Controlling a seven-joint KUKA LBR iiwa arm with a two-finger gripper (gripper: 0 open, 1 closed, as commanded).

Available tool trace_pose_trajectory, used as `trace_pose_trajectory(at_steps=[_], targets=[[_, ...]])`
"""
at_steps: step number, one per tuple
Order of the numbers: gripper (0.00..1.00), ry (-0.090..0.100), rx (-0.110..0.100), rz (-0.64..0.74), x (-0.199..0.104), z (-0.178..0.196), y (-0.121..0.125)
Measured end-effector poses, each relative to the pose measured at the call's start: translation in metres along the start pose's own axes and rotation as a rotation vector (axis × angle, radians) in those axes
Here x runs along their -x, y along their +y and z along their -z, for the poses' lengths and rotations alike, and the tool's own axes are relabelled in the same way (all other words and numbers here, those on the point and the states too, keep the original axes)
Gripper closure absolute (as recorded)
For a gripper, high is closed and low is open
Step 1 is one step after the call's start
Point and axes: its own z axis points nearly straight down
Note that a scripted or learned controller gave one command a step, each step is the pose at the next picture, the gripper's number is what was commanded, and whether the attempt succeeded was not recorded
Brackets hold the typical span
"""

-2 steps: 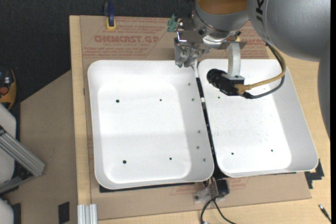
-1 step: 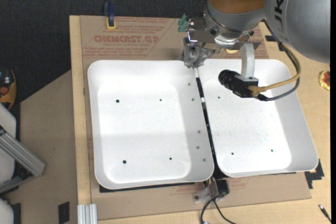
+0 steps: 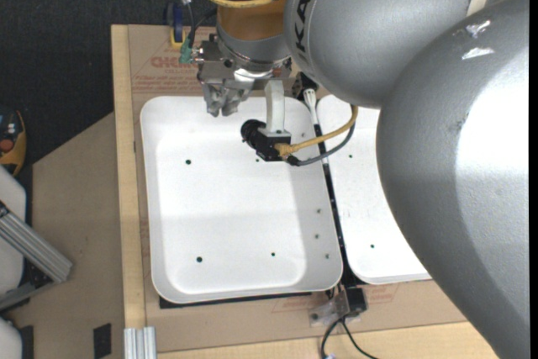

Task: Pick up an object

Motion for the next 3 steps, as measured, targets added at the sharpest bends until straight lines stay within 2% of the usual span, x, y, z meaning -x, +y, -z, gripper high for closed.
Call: trace_pose_trajectory(at_steps=[1, 2, 3], targets=[[1.00, 0.000, 0.011, -0.008, -0.007, 0.036, 0.012], [1.00, -0.001, 0.006, -0.011, 0.004, 0.061, -0.008], [1.00, -0.001, 0.010, -0.011, 0.012, 0.084, -0.017]])
